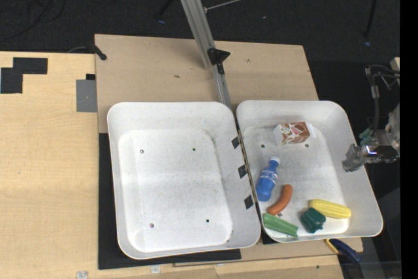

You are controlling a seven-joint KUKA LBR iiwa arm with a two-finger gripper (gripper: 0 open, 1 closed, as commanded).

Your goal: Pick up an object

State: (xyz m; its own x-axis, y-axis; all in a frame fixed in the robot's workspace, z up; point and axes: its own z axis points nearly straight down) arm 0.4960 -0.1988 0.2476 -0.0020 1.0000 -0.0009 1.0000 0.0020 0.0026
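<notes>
A: Near items, right bin (339,115)?
B: Green pod (280,225), dark green block (313,220), yellow corn (330,209), orange sausage (280,200).
A: Farther in?
B: Blue bottle (267,179) by the divider; brown-and-white packet (294,132) toward the back.
A: Gripper (356,159)?
B: At the bin's right rim, apart from every item; finger spacing cannot be told.
</notes>
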